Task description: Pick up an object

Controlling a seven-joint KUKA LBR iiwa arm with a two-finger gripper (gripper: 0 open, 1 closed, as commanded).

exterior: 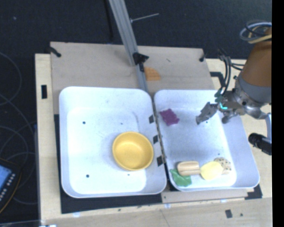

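Note:
My gripper (216, 114) hangs over the upper right part of the right bin (206, 98), its two fingers spread apart with nothing between them. A small purple piece (169, 117) lies to its left near the bin's upper left. Along the bin's front edge lie a tan cylinder (188, 168), a yellow lemon-like object (210, 170), a speckled beige object (223, 164) and a green scrap (180, 178). In the left bin (85, 108) a yellow bowl (132, 151) sits upright.
A metal post (125, 32) slants up from the divider between the bins. An orange tag (151, 74) lies on the bench behind them. A tablet (0, 181) rests at the lower left, off the bench.

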